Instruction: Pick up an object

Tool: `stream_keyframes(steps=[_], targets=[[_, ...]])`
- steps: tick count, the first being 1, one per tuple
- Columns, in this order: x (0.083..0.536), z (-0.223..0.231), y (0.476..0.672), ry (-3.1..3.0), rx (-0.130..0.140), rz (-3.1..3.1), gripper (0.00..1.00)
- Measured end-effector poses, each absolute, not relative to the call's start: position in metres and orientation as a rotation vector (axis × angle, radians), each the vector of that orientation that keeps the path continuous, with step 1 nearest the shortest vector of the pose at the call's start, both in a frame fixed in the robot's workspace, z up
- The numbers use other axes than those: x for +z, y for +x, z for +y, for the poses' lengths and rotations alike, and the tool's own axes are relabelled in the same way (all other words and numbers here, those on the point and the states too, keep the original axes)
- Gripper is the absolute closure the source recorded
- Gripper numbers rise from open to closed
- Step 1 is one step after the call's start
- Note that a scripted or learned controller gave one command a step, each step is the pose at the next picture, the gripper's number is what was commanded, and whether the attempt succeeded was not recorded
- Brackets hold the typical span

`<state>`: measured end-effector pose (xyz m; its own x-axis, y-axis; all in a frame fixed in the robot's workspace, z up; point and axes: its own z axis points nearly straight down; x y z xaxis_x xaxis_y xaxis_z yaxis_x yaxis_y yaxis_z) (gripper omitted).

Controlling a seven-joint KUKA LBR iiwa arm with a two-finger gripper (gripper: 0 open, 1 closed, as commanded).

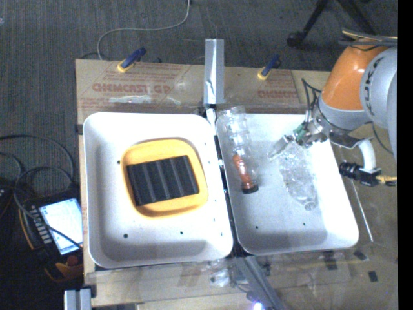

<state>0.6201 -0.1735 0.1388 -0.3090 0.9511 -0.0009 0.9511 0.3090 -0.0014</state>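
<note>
Gripper (pixel 303 134) hangs over the right bin's (pixel 335 234) far right corner; its opening cannot be told. Two clear bottles lie below: one (pixel 240 157) along the left wall, one (pixel 298 173) nearer. Descend squarely across the nearer bottle's width.

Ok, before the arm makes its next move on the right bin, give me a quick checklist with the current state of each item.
1. Gripper is over the right bin: ok.
2. Something sits between the fingers: cannot tell, the view is too cluttered there.
3. Clear crumpled plastic lies just below the gripper, within reach: ok.
4. Clear bottle with orange contents lies along the bin's left wall, apart from the gripper: ok.
5. Yellow tray with black insert is in the left bin, out of the way: ok.
</note>
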Motion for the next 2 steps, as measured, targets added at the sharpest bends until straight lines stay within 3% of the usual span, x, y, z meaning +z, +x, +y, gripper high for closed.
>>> stream_keyframes(steps=[1,2], targets=[[0.092,-0.189,0.585,-1.862,-0.010,-2.545,0.00],[0.184,-0.150,0.557,-2.071,0.001,-2.363,0.00]])
